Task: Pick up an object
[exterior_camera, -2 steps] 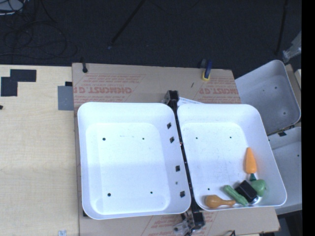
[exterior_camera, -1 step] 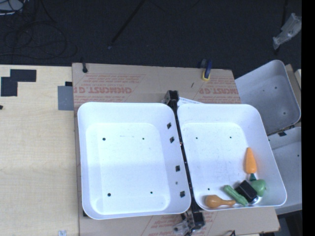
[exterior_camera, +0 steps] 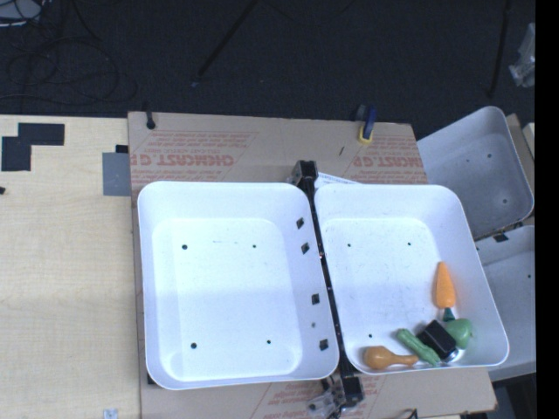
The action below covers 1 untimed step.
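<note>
Nearest me, the things to pick are all crowded into the near right corner of the right bin (exterior_camera: 384,201): a tan gourd-shaped toy (exterior_camera: 389,357), a green stick-like piece (exterior_camera: 417,346), a black block (exterior_camera: 437,339) lying on it, and a rounded green toy (exterior_camera: 458,330) hard against the wall. That crowding is the trouble, I'd say. Fingers coming down there could land on two pieces at once, or jam against the bin's sloping wall and close on nothing. The gourd looks round and likely to squirt sideways.

A little farther back, the orange carrot (exterior_camera: 445,286) lies apart from the pile but near the right wall. It seems the safer target, though a narrow one to straddle.

The left bin (exterior_camera: 166,208) sits alongside, both on cardboard (exterior_camera: 262,151) over the tabletop (exterior_camera: 61,260).

How the arm is posed, or whether the end effector is wide or narrow, I cannot tell.
</note>
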### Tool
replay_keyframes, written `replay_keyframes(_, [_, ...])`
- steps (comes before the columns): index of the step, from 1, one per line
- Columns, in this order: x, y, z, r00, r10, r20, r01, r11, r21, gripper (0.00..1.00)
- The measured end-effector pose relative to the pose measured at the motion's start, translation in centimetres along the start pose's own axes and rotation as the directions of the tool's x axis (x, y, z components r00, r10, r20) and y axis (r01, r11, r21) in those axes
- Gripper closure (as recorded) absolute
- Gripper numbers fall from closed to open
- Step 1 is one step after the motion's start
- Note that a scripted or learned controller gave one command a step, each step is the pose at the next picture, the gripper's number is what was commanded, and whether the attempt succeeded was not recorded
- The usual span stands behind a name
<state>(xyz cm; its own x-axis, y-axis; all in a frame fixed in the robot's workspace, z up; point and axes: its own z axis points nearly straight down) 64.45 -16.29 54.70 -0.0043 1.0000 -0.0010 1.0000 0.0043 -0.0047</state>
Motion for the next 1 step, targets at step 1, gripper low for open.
replay_keyframes(1, [-2.58,-0.08,1.06,1.000,0.006,-0.001,-0.006,1.000,0.000,1.00])
